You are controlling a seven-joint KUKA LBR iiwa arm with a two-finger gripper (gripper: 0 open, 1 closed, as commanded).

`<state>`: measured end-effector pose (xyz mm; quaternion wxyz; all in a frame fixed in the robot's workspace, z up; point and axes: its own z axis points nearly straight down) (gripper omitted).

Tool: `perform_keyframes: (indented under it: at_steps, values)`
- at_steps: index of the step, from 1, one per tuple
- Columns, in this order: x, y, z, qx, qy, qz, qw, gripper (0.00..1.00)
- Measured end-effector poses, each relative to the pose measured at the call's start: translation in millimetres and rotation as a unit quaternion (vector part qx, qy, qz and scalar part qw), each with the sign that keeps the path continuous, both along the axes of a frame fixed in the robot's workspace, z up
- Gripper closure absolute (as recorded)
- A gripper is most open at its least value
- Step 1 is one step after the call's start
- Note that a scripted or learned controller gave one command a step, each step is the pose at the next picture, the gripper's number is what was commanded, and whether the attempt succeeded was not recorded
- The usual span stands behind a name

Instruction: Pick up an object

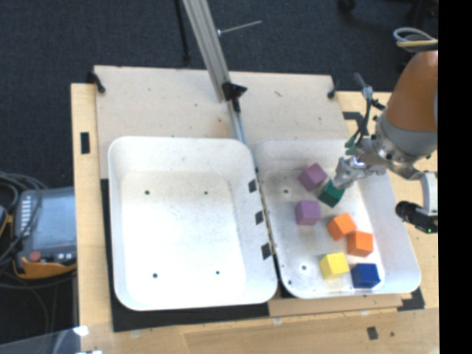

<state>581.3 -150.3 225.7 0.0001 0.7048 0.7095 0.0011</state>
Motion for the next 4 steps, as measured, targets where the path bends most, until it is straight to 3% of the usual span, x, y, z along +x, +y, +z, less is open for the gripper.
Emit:
perform_keyframes:
  at_steps: [2, 3, 4]
  values:
    - [0.1, 107.3, 20.8, 0.0002, -0.001, 0.001, 1.0, 1.0]
    - [-12.4, 165.2, 24.9, 0.0006, 0.001, 0.001, 1.0, 1.0]
    - [-12.0, 225.2, 14.5, 0.0002, 0.003, 0.001, 1.0, 1.0]
